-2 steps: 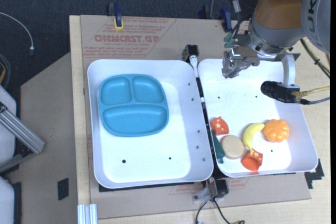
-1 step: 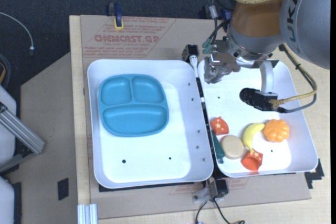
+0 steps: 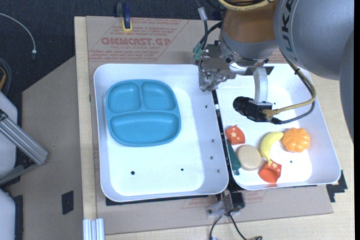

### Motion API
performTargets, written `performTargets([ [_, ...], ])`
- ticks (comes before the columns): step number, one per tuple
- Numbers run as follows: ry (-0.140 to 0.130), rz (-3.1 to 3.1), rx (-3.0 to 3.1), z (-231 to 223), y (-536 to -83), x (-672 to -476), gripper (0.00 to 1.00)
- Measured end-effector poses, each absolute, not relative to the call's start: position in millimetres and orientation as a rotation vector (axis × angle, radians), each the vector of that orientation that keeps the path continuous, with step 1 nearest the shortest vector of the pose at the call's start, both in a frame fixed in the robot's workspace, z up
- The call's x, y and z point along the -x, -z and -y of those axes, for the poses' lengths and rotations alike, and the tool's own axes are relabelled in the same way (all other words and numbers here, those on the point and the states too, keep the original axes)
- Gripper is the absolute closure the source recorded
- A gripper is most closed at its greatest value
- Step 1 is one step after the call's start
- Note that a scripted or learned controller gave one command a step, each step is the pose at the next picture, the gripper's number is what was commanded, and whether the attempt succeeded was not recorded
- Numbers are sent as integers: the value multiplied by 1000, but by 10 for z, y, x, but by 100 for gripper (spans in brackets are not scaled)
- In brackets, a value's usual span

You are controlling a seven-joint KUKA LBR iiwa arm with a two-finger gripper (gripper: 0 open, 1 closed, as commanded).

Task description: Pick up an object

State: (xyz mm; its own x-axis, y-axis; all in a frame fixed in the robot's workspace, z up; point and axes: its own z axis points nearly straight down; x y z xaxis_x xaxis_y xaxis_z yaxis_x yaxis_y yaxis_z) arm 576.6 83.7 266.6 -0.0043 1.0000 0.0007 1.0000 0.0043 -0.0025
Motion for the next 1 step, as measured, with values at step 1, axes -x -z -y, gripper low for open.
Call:
performTargets([
  [1, -2, 2221, 2220, -814, -2668, -5769, 0],
])
